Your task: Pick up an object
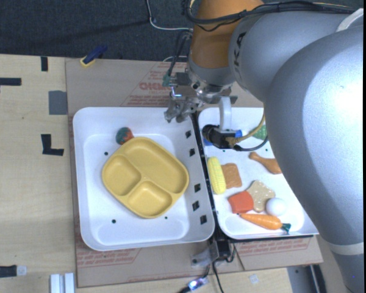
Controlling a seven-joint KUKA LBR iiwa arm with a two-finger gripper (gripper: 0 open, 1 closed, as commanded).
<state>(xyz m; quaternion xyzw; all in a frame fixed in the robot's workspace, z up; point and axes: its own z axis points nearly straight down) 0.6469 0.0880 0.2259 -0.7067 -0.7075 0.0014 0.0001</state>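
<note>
Our gripper (pixel 182 112) hangs over the far rim where the two bins meet; we cannot tell its state. Just left of it we see the left bin (pixel 88 163) holding a yellow divided tray (pixel 145 177) and a small ball (pixel 124 135). Rightward, the right bin (pixel 232 227) holds corn (pixel 216 174), a carrot (pixel 262 221) and an egg (pixel 276 207).
</note>
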